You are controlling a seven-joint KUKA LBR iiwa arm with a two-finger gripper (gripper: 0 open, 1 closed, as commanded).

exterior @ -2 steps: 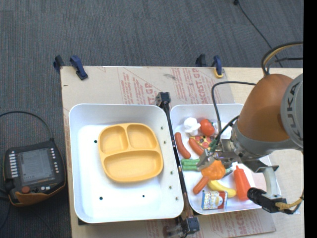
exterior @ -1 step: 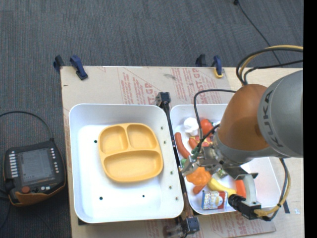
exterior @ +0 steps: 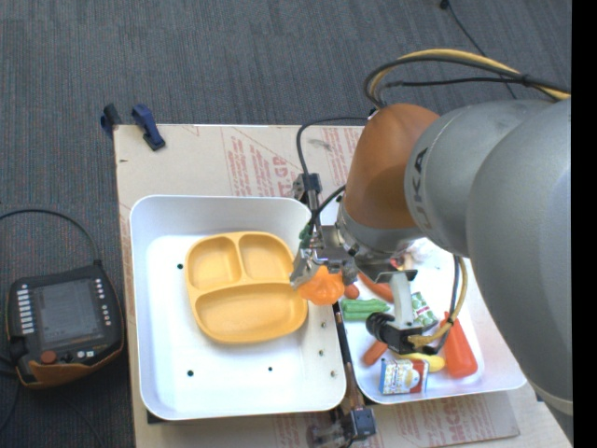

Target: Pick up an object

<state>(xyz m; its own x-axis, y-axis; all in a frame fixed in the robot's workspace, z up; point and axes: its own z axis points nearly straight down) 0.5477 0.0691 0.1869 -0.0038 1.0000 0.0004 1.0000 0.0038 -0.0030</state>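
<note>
Your arm [exterior: 485, 203] looms nearest — beneath it the gripper [exterior: 315, 273] pinches an orange object [exterior: 324, 288], apparently lifted — pickup looks nearly done.

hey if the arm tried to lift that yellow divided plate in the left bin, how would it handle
The yellow divided plate looks like rigid moulded plastic, so it would probably stay stiff rather than flop. It is wide and shallow, so a pinch at its rim would likely tilt it. Lying flat on the left bin, it seems more apt to slide than roll if pushed.
</note>
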